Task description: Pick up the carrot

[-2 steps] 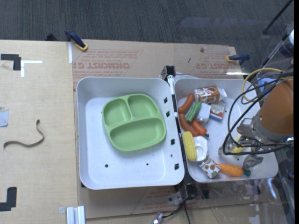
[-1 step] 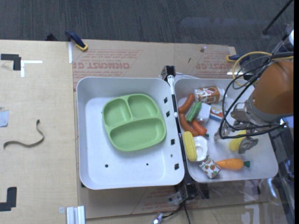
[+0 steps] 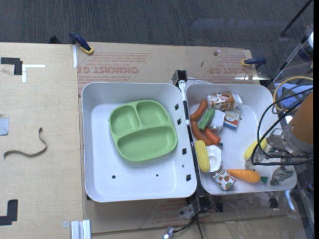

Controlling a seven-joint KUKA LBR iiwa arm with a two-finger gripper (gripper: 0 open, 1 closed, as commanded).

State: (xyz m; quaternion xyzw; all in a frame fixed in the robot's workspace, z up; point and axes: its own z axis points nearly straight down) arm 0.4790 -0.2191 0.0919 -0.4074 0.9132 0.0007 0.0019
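I see carrot lying near edge of right bin; gripper just right of it, pincer state unreadable.

The arm comes in at the right edge of the frame, low on the right side. Its orange band shows as a rounded orange mass against that edge, a little below mid-height. Black cables loop from it toward the left and downward. Below the band sits the grey metal wrist, and under that the gripper hangs in the lower right of the frame, pointing down. Its lower parts are small and partly blurred behind the cables.
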